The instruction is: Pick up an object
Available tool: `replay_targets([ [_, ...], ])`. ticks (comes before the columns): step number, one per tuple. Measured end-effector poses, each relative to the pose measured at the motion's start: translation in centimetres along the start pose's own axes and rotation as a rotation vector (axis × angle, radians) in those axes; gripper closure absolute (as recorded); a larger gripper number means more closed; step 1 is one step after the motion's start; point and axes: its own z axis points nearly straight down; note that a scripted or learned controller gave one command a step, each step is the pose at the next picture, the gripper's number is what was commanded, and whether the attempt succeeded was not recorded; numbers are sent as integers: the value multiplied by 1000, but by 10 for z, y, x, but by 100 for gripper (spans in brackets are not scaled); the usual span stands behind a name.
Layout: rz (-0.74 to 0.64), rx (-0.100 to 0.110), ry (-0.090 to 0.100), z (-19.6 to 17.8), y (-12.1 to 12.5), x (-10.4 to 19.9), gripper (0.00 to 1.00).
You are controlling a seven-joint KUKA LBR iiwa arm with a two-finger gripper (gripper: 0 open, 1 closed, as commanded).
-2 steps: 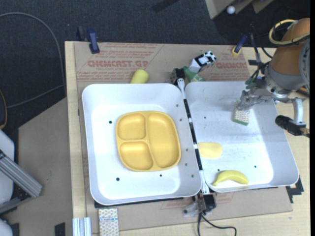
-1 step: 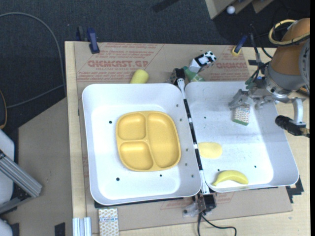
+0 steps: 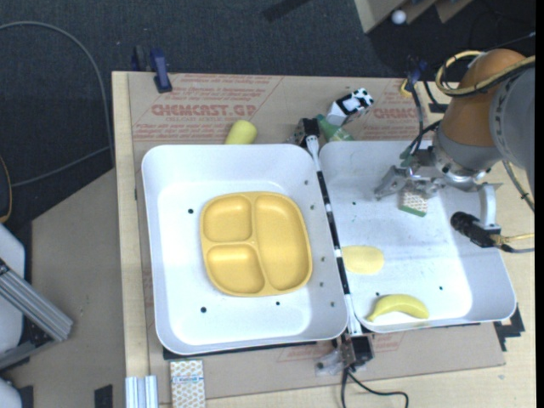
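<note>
We see the tool [image 3: 414,187] low in the right white bin [image 3: 459,266], poised directly over a small pale card-like object with a green edge [image 3: 416,203]. Its fingers look spread apart, clamped on nothing. We judge the pick barely begun: closing and lifting remain. 2 other candidates lie nearer the front, a yellow plastic banana [image 3: 398,308] and a pale yellow flat disc [image 3: 364,259].
</note>
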Motion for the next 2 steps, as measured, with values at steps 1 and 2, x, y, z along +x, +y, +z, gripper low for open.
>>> replay_targets([
  [1, 0, 4, 4, -55, 33, -39, 0],
  [2, -2, 10, 7, -9, 18, -4, 0],
])
